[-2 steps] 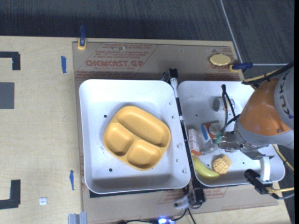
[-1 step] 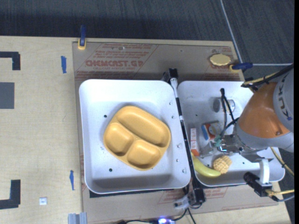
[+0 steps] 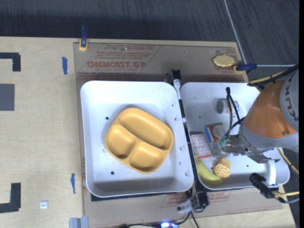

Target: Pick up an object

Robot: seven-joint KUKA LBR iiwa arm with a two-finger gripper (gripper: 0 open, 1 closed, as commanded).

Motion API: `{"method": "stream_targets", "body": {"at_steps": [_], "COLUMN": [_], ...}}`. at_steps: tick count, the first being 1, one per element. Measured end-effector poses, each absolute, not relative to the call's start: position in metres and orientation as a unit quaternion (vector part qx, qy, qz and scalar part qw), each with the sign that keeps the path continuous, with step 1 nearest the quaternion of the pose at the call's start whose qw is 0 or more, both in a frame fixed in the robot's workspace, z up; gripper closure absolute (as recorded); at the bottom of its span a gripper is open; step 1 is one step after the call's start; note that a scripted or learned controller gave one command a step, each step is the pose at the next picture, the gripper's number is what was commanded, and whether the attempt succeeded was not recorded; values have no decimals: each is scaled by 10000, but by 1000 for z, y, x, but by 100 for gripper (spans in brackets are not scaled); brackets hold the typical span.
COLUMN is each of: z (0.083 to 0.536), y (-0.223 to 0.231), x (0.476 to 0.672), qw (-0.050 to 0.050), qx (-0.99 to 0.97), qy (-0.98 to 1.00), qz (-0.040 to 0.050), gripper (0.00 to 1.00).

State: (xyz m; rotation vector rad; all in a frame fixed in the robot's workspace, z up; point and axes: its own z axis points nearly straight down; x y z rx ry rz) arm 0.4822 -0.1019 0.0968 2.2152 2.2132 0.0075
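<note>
Left bin (image 3: 92,141) holds a yellow three-compartment tray (image 3: 138,139). In the right bin (image 3: 204,94), a banana (image 3: 206,173) lies touching a corn cob (image 3: 222,167) (near the front wall), just below the gripper (image 3: 227,145). Whether the fingers are apart or together cannot be told; nothing is seen between them.

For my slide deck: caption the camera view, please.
Grey-and-orange arm reaches into right white bin above yellow banana and corn cob.

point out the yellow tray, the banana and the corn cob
yellow tray (image 3: 138,139), camera view, middle ridge between its compartments
banana (image 3: 206,172), camera view, middle of its curve
corn cob (image 3: 222,167), camera view, centre of the kernels
</note>
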Motion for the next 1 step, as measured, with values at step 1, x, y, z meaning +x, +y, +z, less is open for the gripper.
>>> {"method": "stream_targets", "body": {"at_steps": [1], "z": [97], "y": [-102], "x": [482], "qw": [51], "qx": [7075], "qy": [7067], "qz": [24], "gripper": [0]}}
